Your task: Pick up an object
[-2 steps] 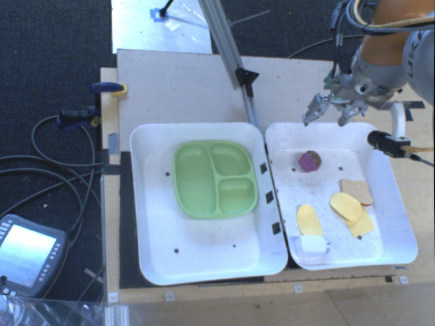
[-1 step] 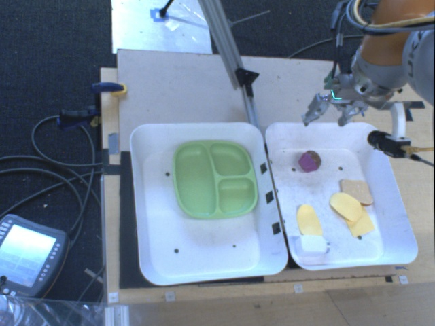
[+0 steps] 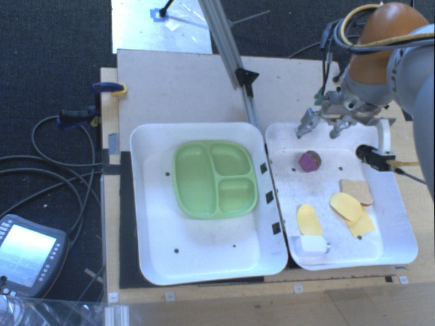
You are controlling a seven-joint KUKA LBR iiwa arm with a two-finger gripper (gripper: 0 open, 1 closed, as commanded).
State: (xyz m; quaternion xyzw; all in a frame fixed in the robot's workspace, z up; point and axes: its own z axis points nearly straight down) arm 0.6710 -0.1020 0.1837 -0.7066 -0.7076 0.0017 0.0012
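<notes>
The fingers (image 3: 323, 125) hang spread apart with nothing between them, above the far edge of the right bin (image 3: 285, 141). A round purple object (image 3: 310, 160) lies on that bin's floor, just nearward of the fingers.

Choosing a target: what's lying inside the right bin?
In the right bin: a purple ball, a tan slice, yellow pieces and a white block. The yellow pieces partly overlap, hiding parts underneath.
</notes>
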